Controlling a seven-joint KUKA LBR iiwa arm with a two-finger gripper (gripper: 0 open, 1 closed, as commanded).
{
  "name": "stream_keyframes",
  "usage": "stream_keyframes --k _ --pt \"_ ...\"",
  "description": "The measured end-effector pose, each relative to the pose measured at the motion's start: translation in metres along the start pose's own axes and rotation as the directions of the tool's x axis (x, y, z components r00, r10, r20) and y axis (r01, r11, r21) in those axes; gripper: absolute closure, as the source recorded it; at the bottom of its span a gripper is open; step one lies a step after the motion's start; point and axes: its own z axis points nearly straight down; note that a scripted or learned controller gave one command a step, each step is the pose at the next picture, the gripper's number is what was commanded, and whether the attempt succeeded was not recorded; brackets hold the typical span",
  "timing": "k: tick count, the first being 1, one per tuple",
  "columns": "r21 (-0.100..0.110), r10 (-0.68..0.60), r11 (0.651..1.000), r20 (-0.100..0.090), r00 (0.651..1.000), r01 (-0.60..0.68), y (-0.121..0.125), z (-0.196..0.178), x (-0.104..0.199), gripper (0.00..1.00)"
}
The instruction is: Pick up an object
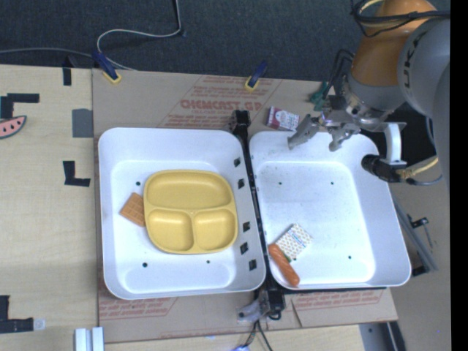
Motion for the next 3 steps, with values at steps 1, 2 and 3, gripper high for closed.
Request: stream_keyframes --k 1,2,3 --pt "0.003 0.002 1.0 0.001 1.0 -0.002 -0.026 0.086 -0.047 0.0" --pt "-0.003 0.0 1.0 0.002 1.0 0.0 -0.001 0.141 -0.045 0.0" --pt "-0.007 0.0 1.0 0.004 1.0 0.001 0.0 0.131 -0.046 1.0"
